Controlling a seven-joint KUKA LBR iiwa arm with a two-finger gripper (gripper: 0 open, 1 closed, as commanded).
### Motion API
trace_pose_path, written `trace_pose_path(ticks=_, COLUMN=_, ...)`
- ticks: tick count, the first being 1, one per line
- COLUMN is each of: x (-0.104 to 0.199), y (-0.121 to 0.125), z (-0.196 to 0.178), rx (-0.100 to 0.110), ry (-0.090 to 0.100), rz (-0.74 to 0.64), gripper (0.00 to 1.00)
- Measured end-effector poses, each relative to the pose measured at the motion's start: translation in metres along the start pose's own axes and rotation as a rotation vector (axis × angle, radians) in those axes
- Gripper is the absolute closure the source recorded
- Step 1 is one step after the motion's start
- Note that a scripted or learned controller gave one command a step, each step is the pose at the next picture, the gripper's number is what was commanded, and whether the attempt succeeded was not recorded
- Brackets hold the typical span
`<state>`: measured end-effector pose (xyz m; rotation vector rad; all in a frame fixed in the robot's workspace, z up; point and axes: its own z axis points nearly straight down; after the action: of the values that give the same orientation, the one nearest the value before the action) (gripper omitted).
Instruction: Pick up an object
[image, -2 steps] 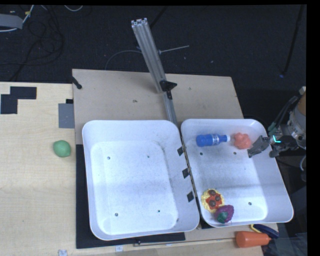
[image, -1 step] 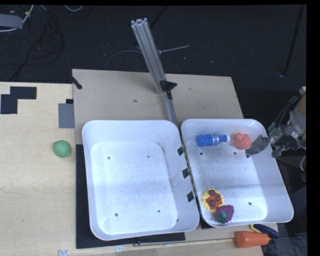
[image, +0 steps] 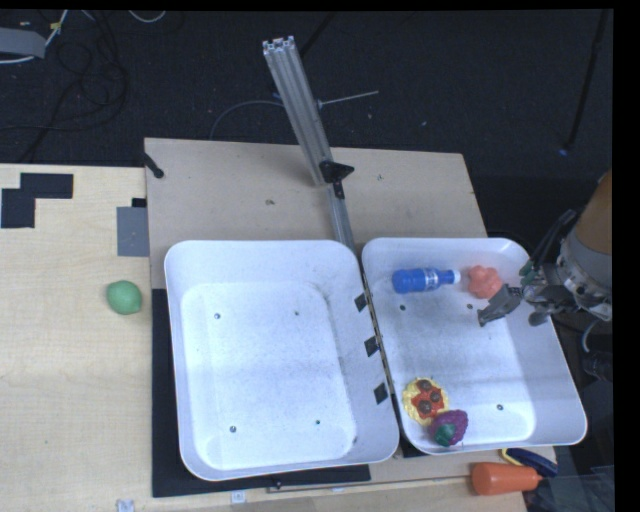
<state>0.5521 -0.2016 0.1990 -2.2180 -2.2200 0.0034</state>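
The grey arm with its orange band reached in from the right edge, and its hand (image: 512, 303) hung over the right-hand shallow white bin (image: 540, 395), near that bin's upper right corner. One dark finger (image: 497, 309) jutted leftward and a little downward above the bin floor; whether the hand was released or clenched could not be told, and nothing was seen between its fingers.

Just beside the hand, toward the upper left, lay a small salmon-pink lump (image: 485, 281) against the bin's far wall. To its left rested a blue plastic bottle with a white cap (image: 424, 279), lying on its side with the cap pointing at the pink lump. Toward the near side of the same bin sat a yellow toy with dark red spots (image: 424, 398), and touching it on the lower right was a purple and green toy (image: 449, 428).

The left-hand white bin (image: 190, 270) stood just beside the first one, joined along the middle by black clips (image: 371, 345). On the pale wooden desk (image: 60, 360), well apart to the left, lay a green ball (image: 125, 297). An orange object (image: 504, 478) lay outside the right bin, by its near edge. A grey metal rail (image: 305, 110) slanted up behind the bins.
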Motion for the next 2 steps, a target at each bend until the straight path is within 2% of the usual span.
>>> trace_pose_path(ticks=1, x=0.002, y=0.002, z=0.043, rx=0.000, ry=0.000, rz=0.000, gripper=0.00)
trace_pose_path(ticks=2, x=0.006, y=-0.008, z=0.093, rx=0.001, ry=0.000, rz=0.000, gripper=0.00)
